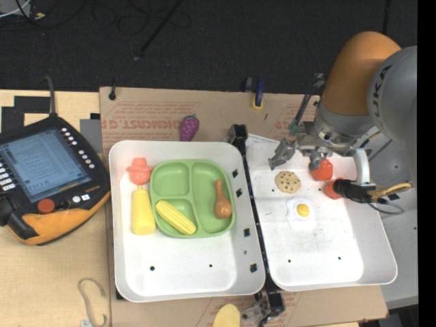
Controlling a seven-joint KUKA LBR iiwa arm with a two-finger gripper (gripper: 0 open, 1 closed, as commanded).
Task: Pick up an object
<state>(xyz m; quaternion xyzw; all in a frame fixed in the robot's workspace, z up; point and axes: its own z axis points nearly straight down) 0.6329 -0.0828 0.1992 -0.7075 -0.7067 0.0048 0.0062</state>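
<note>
While nothing is lifted yet, the task reads as early stage. Landmark: green tray (193, 176) in left bin (177, 271). Just left of tray: pink toy (139, 171), yellow bottle (142, 211). In tray: corn (176, 217), drumstick (221, 200). Right of tray, in right bin (334, 257): cookie (288, 181), fried egg (301, 210), red piece (322, 169). Gripper (300, 157) sits farther right, above cookie, fingers spread apart, nothing between them. Left to do: descend, close, lift; cookie looks the likely target.

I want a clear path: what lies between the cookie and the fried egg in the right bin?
Nothing: the camera view shows bare white floor of the right bin between the cookie and the fried egg.
</note>
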